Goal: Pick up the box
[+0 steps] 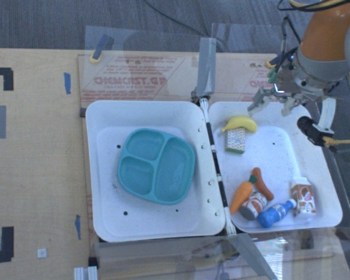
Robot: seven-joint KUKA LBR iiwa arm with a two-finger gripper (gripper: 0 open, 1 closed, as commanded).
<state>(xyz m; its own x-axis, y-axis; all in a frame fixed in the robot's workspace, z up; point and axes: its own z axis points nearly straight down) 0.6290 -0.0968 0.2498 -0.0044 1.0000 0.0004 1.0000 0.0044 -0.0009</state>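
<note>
A small pale-green box [235, 140] lies in the right bin [280, 136], near its back left corner, touching the lower side of a yellow banana [240, 123]. My gripper [273, 105] hangs over the back rim of the right bin, to the right of the box and beyond it. Its fingers [256, 102] are spread open with nothing between them. The box is in full view and apart from the gripper.
Toward the front of the right bin lie two carrots [261, 182], a small can [255, 205], a blue bottle [275, 214] and a brown-and-white carton [303, 197]. A teal divided plate [157, 165] sits in the left bin [105, 127]. A divider [213, 156] separates the bins.
</note>
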